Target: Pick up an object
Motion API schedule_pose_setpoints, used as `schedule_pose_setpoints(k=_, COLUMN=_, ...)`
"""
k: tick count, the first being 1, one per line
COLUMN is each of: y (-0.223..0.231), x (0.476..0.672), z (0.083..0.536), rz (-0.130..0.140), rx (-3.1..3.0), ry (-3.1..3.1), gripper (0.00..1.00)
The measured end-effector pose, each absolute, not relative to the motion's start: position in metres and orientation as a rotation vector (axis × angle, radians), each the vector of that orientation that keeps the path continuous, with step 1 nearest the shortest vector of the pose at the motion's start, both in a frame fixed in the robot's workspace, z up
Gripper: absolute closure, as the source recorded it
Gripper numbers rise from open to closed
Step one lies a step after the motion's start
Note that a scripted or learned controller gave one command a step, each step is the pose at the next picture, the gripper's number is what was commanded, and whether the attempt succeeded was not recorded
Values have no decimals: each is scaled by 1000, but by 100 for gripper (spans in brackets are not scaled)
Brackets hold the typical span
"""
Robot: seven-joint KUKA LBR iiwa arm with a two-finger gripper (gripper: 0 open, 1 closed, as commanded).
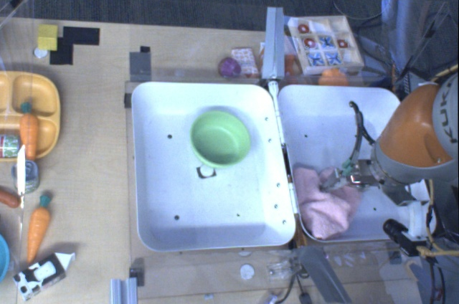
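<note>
While the arm [419,134] fills the right edge of the frame, its orange band sits over the right bin [323,116] and its gripper [337,179] is low at the upper edge of the pink cloth [326,206], which lies crumpled in the lower left corner of that bin, against the wall shared with the left bin [165,209]. Finger spacing cannot be read from this angle; the tips blur into cloth folds, so whether any fabric lies between them is undetermined. The cloth looks like the likely target. Risks, judged from this layout: soft fabric may yield only a thin pinch of one fold, which could slide out on lift; the cloth's closeness to the bin wall and corner leaves little room, so a finger could strike the wall or press the fabric flat rather than gather it; a dark cable [358,125] trails near the wrist and might snag. The green bowl [221,138] sits upright in the upper middle of the left bin, well apart, and would be an awkward rim grasp if retargeted. A small dark clip-like item [206,172] lies just below the bowl, too small to identify.
</note>
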State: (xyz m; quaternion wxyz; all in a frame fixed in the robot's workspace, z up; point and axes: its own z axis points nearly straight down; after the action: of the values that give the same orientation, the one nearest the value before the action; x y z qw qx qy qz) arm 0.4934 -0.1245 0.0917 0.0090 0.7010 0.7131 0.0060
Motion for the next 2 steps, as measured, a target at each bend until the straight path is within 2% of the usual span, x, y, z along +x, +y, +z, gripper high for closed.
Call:
schedule_pose_setpoints(k=1, y=-98, x=523, z=92, rz=18, rx=2174, ry=2245, gripper=0)
schedule_pose_setpoints(k=2, y=-98, x=527, z=105, rz=29, rx=2165, ry=2240, gripper=100)
